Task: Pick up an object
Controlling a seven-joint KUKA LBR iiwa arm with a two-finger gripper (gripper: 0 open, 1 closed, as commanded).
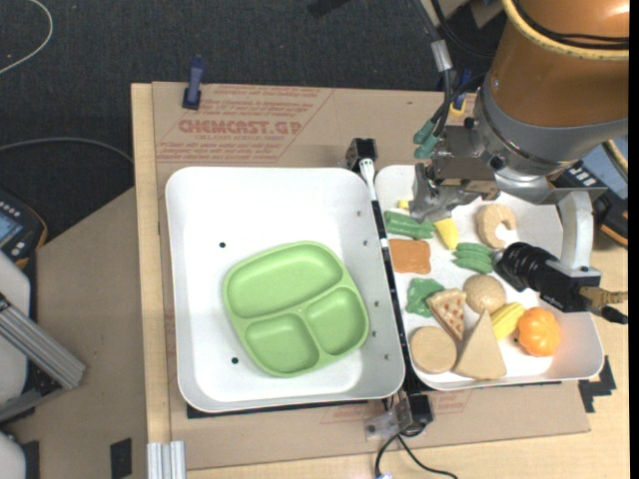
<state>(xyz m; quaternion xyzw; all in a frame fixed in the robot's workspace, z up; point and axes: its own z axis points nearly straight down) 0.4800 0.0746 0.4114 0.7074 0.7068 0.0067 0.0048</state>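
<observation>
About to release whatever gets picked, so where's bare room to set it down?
Bare room lies in the left bin, on the white floor between its walls and the green divided plate, widest along the far side. The plate's compartments are also free. The right bin is crowded with toy food, and the gripper hangs over its far end.

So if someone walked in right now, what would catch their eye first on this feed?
Probably the green divided plate, alone in the left bin. Next, the arm's big orange band at upper right, with the gripper low over the back of the right bin, which is crowded with toy food, including an orange fruit near its front right corner.
</observation>
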